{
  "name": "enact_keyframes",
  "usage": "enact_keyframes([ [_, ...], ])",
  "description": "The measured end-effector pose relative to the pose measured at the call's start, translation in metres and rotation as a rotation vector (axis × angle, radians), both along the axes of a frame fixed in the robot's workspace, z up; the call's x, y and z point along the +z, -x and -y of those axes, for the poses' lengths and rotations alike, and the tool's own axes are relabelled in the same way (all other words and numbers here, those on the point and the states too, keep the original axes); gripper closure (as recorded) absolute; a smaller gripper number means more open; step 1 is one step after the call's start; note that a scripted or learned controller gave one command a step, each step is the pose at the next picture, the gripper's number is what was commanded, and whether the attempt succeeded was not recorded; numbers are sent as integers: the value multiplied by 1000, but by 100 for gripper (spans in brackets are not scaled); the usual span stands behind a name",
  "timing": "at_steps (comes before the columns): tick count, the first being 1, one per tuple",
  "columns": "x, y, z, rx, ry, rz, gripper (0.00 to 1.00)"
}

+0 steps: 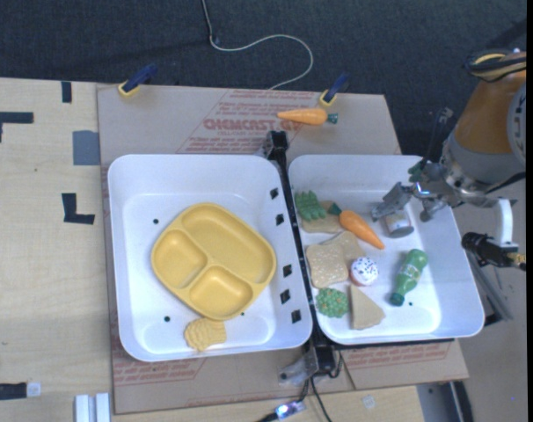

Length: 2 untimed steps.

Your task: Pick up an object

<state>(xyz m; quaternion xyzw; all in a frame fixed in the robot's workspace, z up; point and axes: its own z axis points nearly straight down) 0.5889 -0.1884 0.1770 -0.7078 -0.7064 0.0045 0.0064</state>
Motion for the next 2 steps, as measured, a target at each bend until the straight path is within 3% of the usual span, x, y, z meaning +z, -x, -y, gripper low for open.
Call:
enact_keyframes([
  [1,8,-3,0,3,3,14,0],
  [2,-53,-3,6,3,6,13,0],
])
